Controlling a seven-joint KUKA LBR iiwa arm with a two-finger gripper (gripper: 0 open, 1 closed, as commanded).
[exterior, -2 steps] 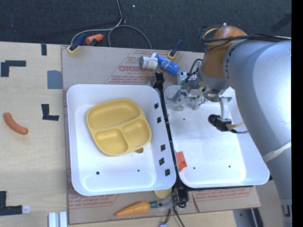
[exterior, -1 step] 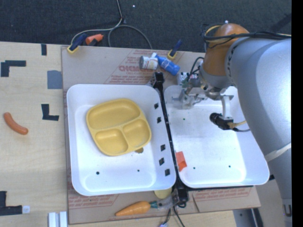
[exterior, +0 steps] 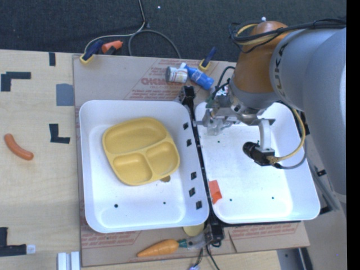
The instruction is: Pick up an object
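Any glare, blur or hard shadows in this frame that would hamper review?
Camera view: lighting even and soft; the white bins are bright but not blown out; the yellow divided plate casts a faint shadow; focus is sharp on the bench, slightly softer on the arm nearest the lens.

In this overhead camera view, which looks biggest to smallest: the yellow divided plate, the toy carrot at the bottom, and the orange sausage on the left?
1. Yellow divided plate, by far the largest.
2. Toy carrot.
3. Orange sausage, a little shorter than the carrot; the two are close, and the slanted view makes that ranking unsure.
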